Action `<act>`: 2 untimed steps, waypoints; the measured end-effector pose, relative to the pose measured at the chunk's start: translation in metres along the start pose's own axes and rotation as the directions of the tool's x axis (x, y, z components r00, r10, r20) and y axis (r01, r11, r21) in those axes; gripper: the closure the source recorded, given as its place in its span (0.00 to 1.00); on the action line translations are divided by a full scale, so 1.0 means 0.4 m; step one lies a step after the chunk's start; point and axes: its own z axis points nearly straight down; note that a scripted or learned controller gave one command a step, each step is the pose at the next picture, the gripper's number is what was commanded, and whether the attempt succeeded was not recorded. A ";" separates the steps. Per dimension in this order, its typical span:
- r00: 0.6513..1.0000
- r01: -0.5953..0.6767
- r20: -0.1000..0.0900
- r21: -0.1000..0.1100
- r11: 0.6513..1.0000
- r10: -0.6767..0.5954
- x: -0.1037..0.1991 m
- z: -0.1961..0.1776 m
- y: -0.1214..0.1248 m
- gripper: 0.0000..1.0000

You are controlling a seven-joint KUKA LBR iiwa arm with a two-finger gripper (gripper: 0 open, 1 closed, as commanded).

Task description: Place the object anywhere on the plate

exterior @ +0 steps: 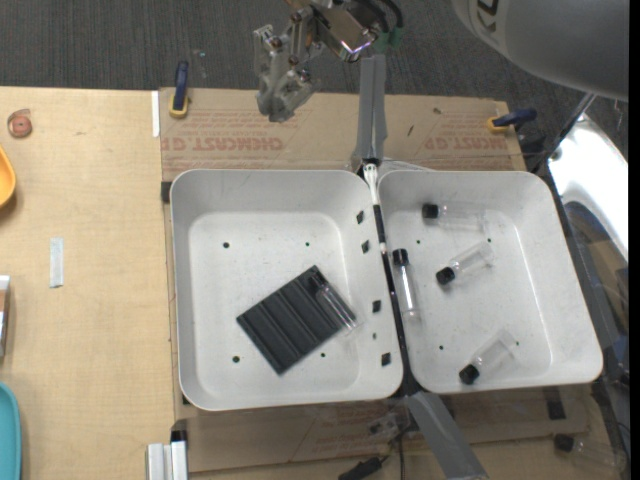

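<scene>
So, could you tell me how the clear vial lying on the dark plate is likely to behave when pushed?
The vial looks like a smooth clear cylinder lying on its side, so it will probably roll. It rests at the edge of the ribbed plate, so a nudge could tip it off into the left bin. It seems light and probably slippery to pinch.

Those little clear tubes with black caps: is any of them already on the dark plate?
Yes, one: the tube in the left bin lies on the dark ribbed plate, at its right edge. The other four lie in the right bin.
</scene>
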 end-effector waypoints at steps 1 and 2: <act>0.966 0.260 0.001 0.000 0.966 -0.260 -0.029 0.000 -0.018 1.00; 0.861 0.508 0.000 -0.002 0.861 -0.508 -0.021 0.001 -0.031 1.00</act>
